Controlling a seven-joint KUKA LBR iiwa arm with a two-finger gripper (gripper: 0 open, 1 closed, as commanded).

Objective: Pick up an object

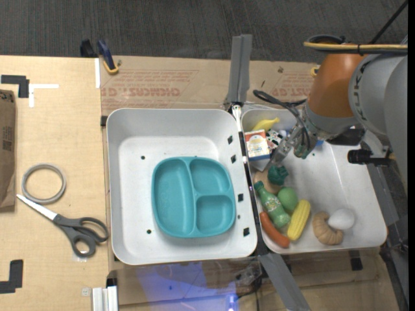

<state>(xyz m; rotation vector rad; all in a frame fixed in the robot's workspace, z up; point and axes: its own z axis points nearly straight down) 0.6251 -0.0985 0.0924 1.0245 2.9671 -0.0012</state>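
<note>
My gripper (293,150) hangs low over the back left part of the right bin (353,173), open, with nothing between its fingers. Just below it lies a dark green toy (279,173). To its left stand a small printed carton (257,144) and a black-and-white piece (276,137), with a yellow banana (266,123) behind them. Further forward lie a green bottle (268,199), a green ball (288,197), a corn cob (298,219), a carrot (274,233), a croissant (323,229) and a white egg (342,220).
The left bin (130,173) holds a teal divided plate (193,196). A grey divider post (240,70) rises between the bins. On the bench at the left lie scissors (68,225) and a tape ring (43,182).
</note>
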